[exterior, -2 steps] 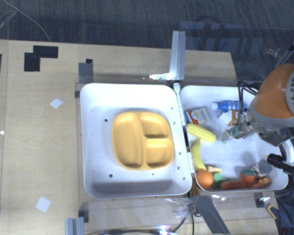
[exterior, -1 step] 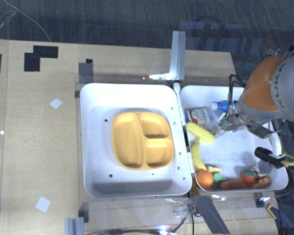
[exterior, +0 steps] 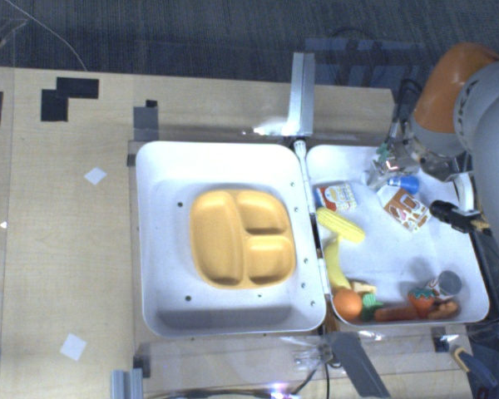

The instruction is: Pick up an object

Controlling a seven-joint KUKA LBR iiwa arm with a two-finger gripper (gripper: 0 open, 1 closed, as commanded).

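I am looking down on two white bins: the left bin is carrying a mustard-yellow tray, the right bin is showing a yellow corn cob, an orange fruit and a red-and-white patterned packet. My arm is showing grey with orange.

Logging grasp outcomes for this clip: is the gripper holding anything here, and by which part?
Cannot be told. The gripper sits low in the right bin, above a small red-and-white packet, with nothing visibly between its fingers.
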